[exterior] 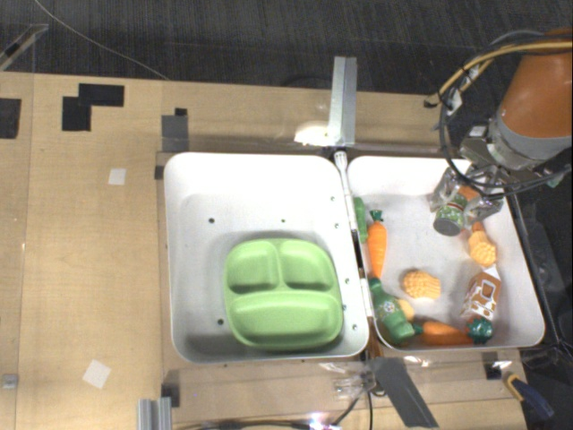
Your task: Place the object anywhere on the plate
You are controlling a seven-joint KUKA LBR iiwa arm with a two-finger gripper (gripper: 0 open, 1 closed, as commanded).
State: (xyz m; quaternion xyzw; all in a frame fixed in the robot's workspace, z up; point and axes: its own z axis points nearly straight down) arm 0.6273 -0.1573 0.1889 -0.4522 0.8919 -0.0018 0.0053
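The gripper (458, 206) hangs well right of the green plate (283, 292), fingers seemingly clenched on a small can (450, 216); placing's not done yet.

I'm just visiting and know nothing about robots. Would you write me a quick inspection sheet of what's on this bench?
Surface: wooden bench bearing left bin and right bin, side by side.
Job's things: green plate in left bin, nothing on it; small can at the gripper.
Clutter: in the right bin, carrot, second carrot, green bottle, corn cob, small carton.
Grippers: gripper low over right bin's far right corner; grip unclear.
Cables: yellow and black cables looping above wrist.
Surroundings: dark floor beyond bench.
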